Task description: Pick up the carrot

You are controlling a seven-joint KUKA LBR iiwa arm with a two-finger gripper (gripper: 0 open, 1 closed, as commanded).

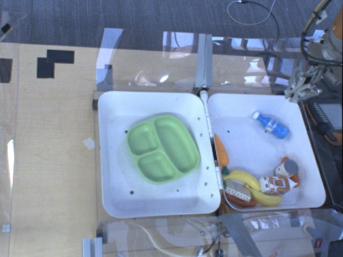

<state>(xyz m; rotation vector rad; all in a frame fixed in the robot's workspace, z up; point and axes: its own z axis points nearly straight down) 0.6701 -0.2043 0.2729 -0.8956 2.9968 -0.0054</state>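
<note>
Fingers (301,88) look spread and hold nothing, parked over the right bin's (316,159) far corner. Carrot (221,150) lies along that bin's left wall, near the banana (252,183). Approach straight down, fingers straddling its width, clear of the wall.

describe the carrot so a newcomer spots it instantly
Look in the right bin, along its left wall beside the divider. The carrot lies there, just above the banana. It is the lone slim orange, tapered piece; its neighbour is yellow and curved.
</note>
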